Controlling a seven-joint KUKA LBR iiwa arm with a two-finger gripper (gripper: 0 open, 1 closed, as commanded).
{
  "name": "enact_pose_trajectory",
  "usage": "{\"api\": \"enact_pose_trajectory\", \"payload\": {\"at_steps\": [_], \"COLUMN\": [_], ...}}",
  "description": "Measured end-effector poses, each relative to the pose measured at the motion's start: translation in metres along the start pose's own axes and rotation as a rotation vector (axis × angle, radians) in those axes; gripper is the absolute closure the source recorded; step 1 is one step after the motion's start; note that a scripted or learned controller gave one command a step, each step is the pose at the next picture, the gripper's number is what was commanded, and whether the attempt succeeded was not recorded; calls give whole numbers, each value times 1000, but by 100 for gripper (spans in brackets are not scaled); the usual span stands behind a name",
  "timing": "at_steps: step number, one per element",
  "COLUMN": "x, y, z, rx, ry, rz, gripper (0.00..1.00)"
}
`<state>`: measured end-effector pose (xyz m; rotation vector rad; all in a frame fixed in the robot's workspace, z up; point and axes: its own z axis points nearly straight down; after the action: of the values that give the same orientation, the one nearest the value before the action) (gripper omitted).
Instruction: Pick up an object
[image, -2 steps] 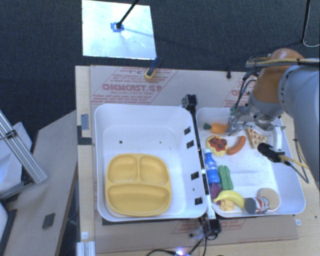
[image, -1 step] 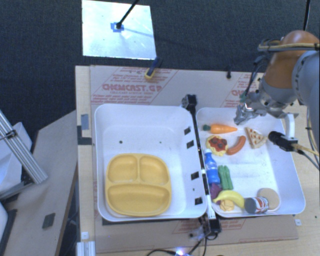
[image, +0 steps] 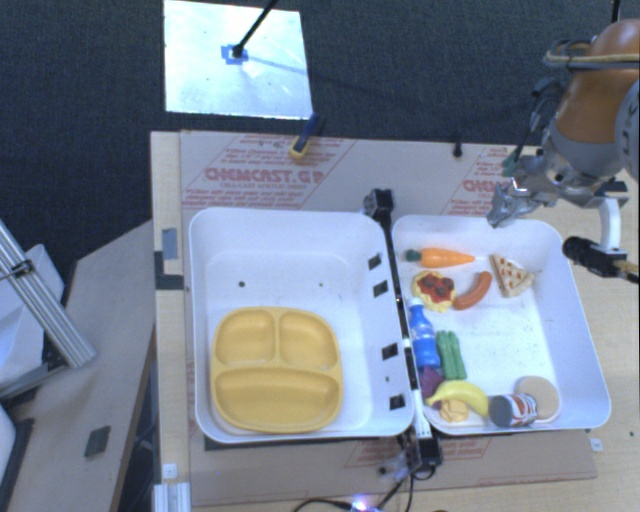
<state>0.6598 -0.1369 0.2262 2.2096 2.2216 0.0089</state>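
Observation:
The right bin (image: 560, 330) holds toy food. An orange carrot (image: 446, 257), a pizza slice (image: 511, 274), a sausage (image: 474, 290) and a small round pizza (image: 435, 289) lie at its far end. A blue bottle (image: 423, 336) and a green vegetable (image: 452, 353) sit along its left wall. A banana (image: 457, 394), a can (image: 512, 410) and a tan cookie (image: 537, 391) lie at the near end. My gripper (image: 503, 211) hangs above the bin's far rim, right of the carrot, with nothing seen between its fingers.
The left bin (image: 290, 240) carries a yellow divided plate (image: 277, 370). A black divider (image: 393, 300) runs between the bins. A silvery sheet (image: 237, 60) lies beyond the bench's far edge. A black part of the arm (image: 597, 257) juts over the right bin's right rim.

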Motion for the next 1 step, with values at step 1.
{"api": "enact_pose_trajectory", "payload": {"at_steps": [1], "x": [0], "y": [1], "z": [1], "rx": [6], "ry": [1], "rz": [-1], "gripper": [100]}}
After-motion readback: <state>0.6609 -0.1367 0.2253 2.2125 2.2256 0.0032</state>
